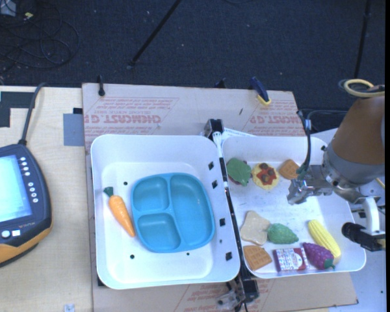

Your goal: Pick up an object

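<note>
The arm [359, 142] reaches in from the right, its gripper [299, 192] low over the right bin [351, 265], grip state unclear.

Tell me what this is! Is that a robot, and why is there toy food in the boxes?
Yes, it is a robot arm, photographed from one camera above the bench. It reaches in from the right, and its metal claw hangs over the right white bin. That bin has toy food: corn, a purple eggplant, bread, a little pizza and green leafy pieces. The left bin has a blue divided plate and a carrot. The claw is not holding anything that I can see. Its job is to pick one toy up.
</note>
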### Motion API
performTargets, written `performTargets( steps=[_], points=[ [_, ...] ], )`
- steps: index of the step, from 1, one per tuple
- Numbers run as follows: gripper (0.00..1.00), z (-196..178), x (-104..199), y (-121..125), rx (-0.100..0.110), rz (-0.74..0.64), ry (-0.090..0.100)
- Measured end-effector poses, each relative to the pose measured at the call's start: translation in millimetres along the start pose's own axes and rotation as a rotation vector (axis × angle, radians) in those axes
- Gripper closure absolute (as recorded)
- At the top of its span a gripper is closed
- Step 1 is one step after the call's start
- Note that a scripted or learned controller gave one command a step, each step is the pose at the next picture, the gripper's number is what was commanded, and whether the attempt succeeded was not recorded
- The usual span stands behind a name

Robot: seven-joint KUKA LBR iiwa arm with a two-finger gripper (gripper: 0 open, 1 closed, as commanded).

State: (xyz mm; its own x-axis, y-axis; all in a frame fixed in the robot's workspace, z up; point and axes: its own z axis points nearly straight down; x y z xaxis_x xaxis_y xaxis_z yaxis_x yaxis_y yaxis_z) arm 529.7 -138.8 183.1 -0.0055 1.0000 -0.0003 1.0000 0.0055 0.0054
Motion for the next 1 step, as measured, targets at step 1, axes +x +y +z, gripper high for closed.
performTargets(
  steps=[1],
  points=[
    [0.00,4.0,-2.0,-3.5,0.008,0.006,0.001]
  ],
)
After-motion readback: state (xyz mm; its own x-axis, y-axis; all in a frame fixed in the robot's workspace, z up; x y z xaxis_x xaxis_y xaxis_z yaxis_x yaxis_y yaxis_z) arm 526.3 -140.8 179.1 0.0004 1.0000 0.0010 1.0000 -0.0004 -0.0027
